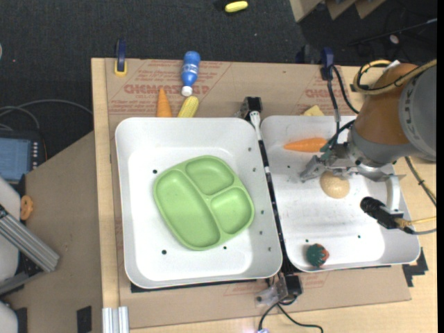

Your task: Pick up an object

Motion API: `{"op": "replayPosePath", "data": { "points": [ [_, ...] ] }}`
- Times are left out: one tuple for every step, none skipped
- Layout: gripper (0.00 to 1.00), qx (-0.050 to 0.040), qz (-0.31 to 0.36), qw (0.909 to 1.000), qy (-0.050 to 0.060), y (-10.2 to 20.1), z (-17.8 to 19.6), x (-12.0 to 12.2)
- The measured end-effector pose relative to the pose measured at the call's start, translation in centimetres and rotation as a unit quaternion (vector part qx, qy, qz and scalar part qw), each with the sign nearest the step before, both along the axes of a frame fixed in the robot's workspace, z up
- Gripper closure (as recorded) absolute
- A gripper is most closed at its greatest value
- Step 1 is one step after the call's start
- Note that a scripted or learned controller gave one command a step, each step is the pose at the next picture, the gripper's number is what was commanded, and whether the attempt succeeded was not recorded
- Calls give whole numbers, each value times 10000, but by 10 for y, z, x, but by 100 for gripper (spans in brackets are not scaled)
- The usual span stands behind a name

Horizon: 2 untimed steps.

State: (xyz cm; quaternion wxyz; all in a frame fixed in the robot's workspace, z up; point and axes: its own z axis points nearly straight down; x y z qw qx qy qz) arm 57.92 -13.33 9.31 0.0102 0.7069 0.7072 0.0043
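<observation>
Camera view, right bin (347, 227): pincer (331, 166) hanging low in the upper half, on an arm reaching in from 3 o'clock. Apart or together: impossible to tell from this slant. Nothing seen clamped in it.

Nearest candidate: a beige round object (336, 187), just beside the pincer at its 6 o'clock, perhaps touching. At the pincer's 10 o'clock, an orange carrot (305, 144), lying across the bin, near but apart. Far down at 6 o'clock, close to the bin's lower rim, a small green-and-red object (317, 254), well apart from both. In the left bin (139, 186), a green divided plate (202, 201), out of play for now.

Probably the approach step, with the grasp not yet made. To do it well:

- Choose the beige round object, as the closest.
- Centre over its crown rather than its 12 o'clock edge; otherwise likely to nudge it toward 6 o'clock and send it off.
- Come straight down, straddle the widest part, close slowly.
- Expect rolling: round, smooth-looking, loose on a slick white floor.
- Keep clear of the carrot at 10 o'clock, to avoid catching two things at once.
- Lift straight up, then check for the object in the pincer before counting it as held.
</observation>
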Motion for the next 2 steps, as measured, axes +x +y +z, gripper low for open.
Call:
{"op": "replayPosePath", "data": {
  "points": [
    [0, 89, -3, 10000, 45, -90, -3, 7],
    [0, 80, 25, 9999, 83, -85, -7, 6]
  ]
}}
